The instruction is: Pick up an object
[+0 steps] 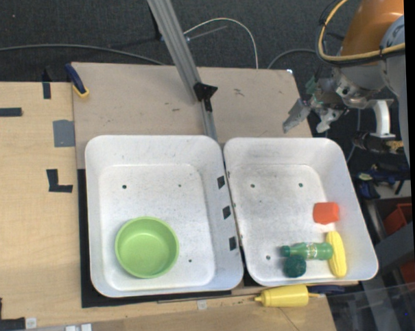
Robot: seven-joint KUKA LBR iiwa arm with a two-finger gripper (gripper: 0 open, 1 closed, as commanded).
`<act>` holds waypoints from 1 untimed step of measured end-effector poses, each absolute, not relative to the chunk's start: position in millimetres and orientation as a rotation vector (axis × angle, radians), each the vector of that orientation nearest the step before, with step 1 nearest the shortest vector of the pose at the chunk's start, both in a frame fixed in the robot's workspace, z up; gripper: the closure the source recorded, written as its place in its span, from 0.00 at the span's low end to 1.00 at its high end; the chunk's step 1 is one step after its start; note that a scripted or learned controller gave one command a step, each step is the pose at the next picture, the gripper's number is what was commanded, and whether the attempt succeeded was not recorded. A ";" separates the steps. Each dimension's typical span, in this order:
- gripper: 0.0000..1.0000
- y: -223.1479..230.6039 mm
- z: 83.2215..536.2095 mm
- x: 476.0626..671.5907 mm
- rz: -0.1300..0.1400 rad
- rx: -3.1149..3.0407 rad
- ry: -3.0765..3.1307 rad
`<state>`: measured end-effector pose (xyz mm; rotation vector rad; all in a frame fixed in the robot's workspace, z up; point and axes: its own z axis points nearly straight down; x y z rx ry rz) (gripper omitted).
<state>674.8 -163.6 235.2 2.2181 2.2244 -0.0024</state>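
The right bin (283,158) holds an orange block (325,212) near its right wall. Below it lie a yellow oblong piece (336,253), a green bottle (306,250) on its side and a dark green lump (293,266), all crowded in the near right corner. A light green bowl (147,247) sits in the near part of the left bin (152,157). My gripper (307,121) hangs beyond the right bin's far right corner, above the bench rather than over the bin. Its two fingers stand apart, open, with nothing between them.
A yellow bottle-like object (285,296) lies on the bench just outside the right bin's front rim. A slanted metal pole (182,53) comes down to the divide between the bins. A blue and yellow clamp (78,81) sits at the far left.
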 end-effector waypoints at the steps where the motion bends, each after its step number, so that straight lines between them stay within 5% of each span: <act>1: 0.00 -163.7 235.2 674.7 -0.004 2.218 2.224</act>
